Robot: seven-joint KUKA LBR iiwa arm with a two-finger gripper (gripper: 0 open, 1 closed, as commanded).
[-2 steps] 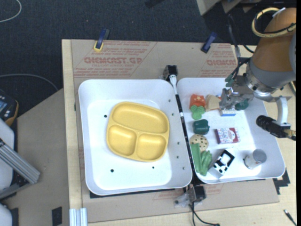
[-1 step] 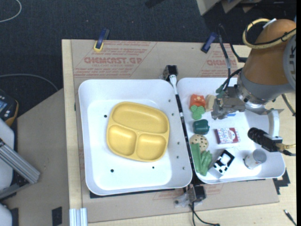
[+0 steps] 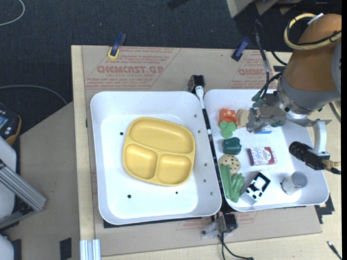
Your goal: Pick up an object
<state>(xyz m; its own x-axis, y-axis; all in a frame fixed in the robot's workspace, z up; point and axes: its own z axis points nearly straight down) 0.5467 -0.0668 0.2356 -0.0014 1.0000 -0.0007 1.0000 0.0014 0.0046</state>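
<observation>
My gripper (image 3: 260,121) hangs over the back part of the right bin (image 3: 314,194), on the grey arm that reaches in from the right. Just left of it lie an orange piece (image 3: 227,115) and a light green round piece (image 3: 227,128). A dark green pepper (image 3: 231,144) and a red and white box (image 3: 261,156) sit in front of the gripper. Nearer the front are a cookie (image 3: 230,163), green pea pods (image 3: 233,184), a black and white cube (image 3: 258,186) and a grey cylinder (image 3: 293,183). Nothing shows between the gripper and these things.
The left bin (image 3: 105,145) holds a yellow divided plate (image 3: 158,151). A black divider strip (image 3: 206,129) runs between the two bins. Clamps sit on the board's back edge, blue and yellow (image 3: 115,46) and blue (image 3: 240,50).
</observation>
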